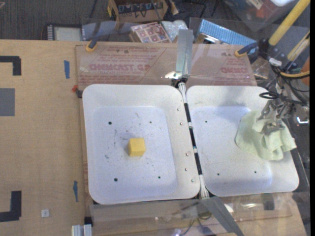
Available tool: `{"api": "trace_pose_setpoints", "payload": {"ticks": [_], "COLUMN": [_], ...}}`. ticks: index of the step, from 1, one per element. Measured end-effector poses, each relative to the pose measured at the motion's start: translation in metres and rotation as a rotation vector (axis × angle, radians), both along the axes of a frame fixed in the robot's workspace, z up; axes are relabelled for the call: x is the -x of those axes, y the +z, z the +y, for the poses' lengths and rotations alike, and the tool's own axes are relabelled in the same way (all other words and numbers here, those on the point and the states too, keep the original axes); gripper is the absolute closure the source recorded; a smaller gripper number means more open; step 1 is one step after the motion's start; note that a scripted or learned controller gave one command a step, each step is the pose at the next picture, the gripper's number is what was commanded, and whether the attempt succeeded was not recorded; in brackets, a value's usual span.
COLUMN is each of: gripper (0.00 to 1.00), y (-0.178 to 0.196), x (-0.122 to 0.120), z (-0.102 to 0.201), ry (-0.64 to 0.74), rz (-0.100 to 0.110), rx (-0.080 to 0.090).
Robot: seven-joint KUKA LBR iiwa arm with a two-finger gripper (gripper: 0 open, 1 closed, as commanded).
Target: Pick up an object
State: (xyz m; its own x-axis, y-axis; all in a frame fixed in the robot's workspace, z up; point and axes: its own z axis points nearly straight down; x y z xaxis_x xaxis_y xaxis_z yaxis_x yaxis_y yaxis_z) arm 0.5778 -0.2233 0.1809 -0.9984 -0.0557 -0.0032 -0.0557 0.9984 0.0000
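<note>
Two white bins sit side by side on the counter. The left bin (pixel 98 107) holds one yellow cube (pixel 137 147) near its centre, lying free. The right bin (pixel 216 181) holds one pale green cloth (pixel 261 139) against its right edge, where the gripper (pixel 272 119) descends onto it, presumably to grasp; its closure cannot be judged.

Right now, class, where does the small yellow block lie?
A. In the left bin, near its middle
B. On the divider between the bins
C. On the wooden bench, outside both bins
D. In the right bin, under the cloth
A: the yellow block sits near the middle of the left bin, while the pale green cloth lies in the right bin.
</note>
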Motion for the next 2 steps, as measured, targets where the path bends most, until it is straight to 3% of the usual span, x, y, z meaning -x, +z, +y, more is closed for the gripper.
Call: {"api": "trace_pose_setpoints", "payload": {"ticks": [1,2], "gripper": [1.0,1.0], "y": [0.02,0.007], "x": [0.074,0.053], "z": [-0.001,0.0], "ry": [0.036,0.04], "rz": [0.0,-0.003], "rx": [0.001,0.001]}}
